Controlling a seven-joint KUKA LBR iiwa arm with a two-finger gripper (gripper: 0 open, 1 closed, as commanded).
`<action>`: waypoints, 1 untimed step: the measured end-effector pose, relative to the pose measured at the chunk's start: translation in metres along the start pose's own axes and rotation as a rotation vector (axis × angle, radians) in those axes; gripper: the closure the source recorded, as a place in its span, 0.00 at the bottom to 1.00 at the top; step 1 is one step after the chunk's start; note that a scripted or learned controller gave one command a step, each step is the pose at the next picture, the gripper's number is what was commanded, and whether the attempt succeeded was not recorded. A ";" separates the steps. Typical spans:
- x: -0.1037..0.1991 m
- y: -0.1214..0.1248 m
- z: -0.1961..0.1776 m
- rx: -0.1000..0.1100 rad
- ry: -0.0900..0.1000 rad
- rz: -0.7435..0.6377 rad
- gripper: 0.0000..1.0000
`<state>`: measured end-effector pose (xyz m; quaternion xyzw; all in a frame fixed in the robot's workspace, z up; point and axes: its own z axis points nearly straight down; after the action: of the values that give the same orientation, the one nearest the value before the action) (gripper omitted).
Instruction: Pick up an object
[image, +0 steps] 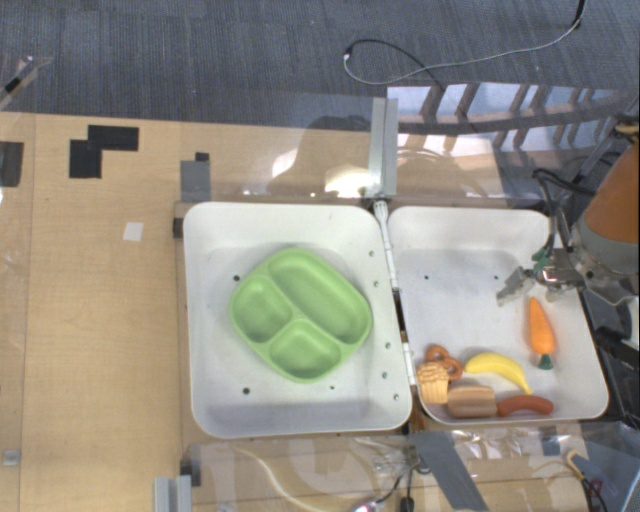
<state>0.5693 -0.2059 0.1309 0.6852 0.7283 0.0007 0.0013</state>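
Camera view places my gripper (522, 284) with jaws spread and holding nothing just above the toy carrot (540, 331) in the right bin (440, 240), so I should centre the jaws across the carrot's narrow width, descend fully, then close.

Wooden bench (90, 330), pale tan, spanning the view below a dark grey carpet strip. Bearing two shallow white bins side by side, edges touching at the middle: left bin (205, 390) and right bin (450, 250). Black patches (100, 148) on the wood toward the far left corner, plus a small pale square (133, 232) nearer the left bin. Grey metal post (383, 150) upright on the bench just behind the seam between the bins. Clear sheeting (300, 150) over the wood behind both bins.
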 end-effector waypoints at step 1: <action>0.002 -0.019 0.038 0.000 0.000 0.017 0.00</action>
<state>0.5505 -0.2056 0.0926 0.6915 0.7224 0.0008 0.0011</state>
